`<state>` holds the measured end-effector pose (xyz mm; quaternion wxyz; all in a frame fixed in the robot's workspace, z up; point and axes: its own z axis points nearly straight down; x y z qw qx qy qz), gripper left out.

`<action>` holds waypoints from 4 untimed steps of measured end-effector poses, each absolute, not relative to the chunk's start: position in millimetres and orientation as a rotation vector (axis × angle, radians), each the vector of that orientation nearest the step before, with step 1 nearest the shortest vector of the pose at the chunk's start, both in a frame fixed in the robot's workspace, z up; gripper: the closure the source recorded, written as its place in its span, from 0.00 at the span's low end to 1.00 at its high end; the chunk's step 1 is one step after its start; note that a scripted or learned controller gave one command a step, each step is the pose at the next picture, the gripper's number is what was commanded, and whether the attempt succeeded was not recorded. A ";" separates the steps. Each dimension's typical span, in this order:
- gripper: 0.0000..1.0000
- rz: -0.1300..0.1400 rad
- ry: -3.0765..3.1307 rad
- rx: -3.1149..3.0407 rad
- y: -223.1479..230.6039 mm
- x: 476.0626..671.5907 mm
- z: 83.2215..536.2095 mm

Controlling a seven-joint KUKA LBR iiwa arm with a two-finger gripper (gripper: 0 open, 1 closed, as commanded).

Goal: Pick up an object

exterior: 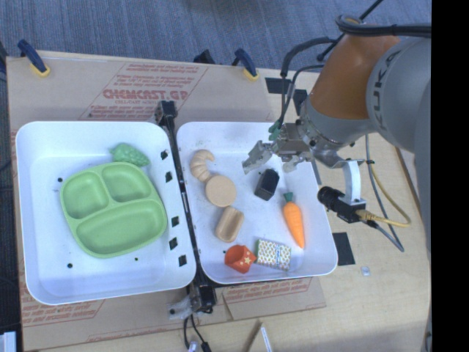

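Left bin [29, 196] held a green divided plate [113, 207] at mid-left of frame, with a small green leafy piece [130, 153] touching its upper edge. Right bin [220, 132] held the toys: a croissant [200, 163], a tan disc [220, 191] just below it, a bread-like block [229, 224], a red strawberry-like piece [239, 258] beside a patterned packet [273, 254] at lower centre, a black block [267, 184] and a carrot [294, 223] toward the right. Gripper [272, 155] hung at centre-right, fingers spread, nothing between them, tips just above and to either side of the black block's upper end. Judged the block the likely target: small, rigid, light, probably smooth plastic, so liable to slip or tip. Best hold looked to be across its narrow flat sides, near mid-height.
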<state>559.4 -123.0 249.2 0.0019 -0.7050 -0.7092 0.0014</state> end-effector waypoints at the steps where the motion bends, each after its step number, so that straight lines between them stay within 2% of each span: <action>1: 0.00 0.006 -2.224 -2.213 -199.3 543.8 238.2; 2: 0.00 -0.013 -2.236 -2.211 -207.2 531.8 107.3; 3: 1.00 -0.005 -2.239 -2.204 -208.1 530.8 115.9; 4: 1.00 -0.001 -2.230 -2.212 -158.5 540.4 212.6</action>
